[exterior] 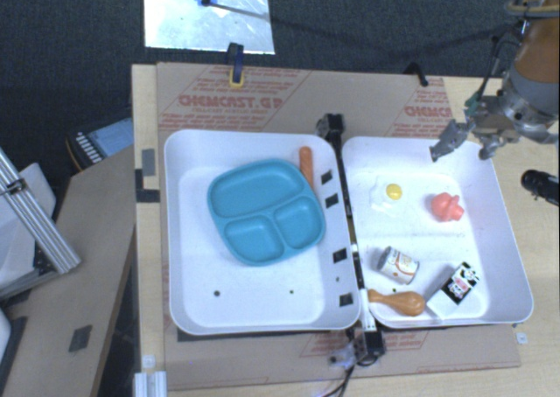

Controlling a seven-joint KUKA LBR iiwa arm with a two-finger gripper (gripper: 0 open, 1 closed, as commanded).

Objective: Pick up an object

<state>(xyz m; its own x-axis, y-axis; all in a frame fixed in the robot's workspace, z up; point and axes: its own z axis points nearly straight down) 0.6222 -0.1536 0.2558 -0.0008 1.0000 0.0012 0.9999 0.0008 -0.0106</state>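
Nearest the camera, along the front edge of the right white bin [503,238], lie a tan plastic drumstick [398,301] and a small black-and-white carton [459,282] just right of it, the two near but apart. Just behind the drumstick sits a small white tin with a brown label [397,264], tipped on its side. Further back in the same bin are a red lumpy toy fruit [446,206] and, to its left, a white fried egg with a yellow yolk [389,193], well apart from each other.

In the left white bin [188,238] a blue plastic divided plate [265,211] takes up the middle, with an orange carrot-like stick [305,164] touching its far right rim.

Farthest back, above the rear right corner of the right bin, hangs the pincer [465,142], its two fingers spread apart with nothing between them. It sits higher than every object and closest to the red fruit and the egg.

By my reading the task has barely begun: nothing is lifted, no object is touched. Choosing a target, descending, closing and raising are all left, and the red fruit looks the likeliest candidate.
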